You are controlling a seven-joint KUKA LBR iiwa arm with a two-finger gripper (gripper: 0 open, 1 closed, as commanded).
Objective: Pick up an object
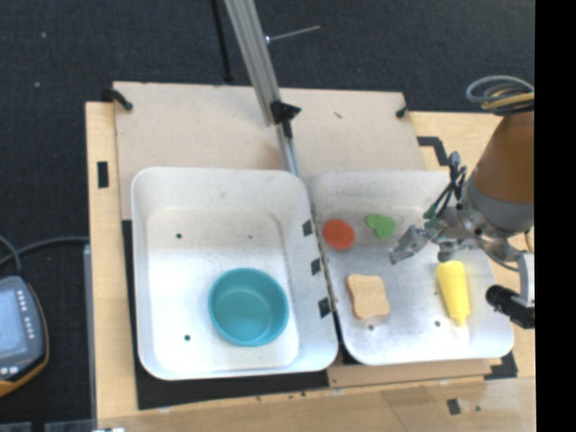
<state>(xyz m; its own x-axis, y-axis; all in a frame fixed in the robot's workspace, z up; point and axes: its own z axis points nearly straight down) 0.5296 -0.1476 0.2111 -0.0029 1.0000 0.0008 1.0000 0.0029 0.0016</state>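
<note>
Left bin (162, 196): teal bowl (248, 307) near the front.
Right bin (360, 192): bread slice (368, 296) and yellow corn (454, 290) up front, orange disc (338, 234) and green piece (382, 226) behind.
Gripper (423, 239): above the corn, nothing between the fingers, spread unreadable.

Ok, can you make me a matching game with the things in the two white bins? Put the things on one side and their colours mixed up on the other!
Things:
1. bowl in the left bin
2. corn cob in the right bin
3. round piece by the middle divider
4. bread slice

Colours:
A. yellow
B. tan
C. teal blue
D. orange-red

Right pairs: 1-C, 2-A, 3-D, 4-B
</note>
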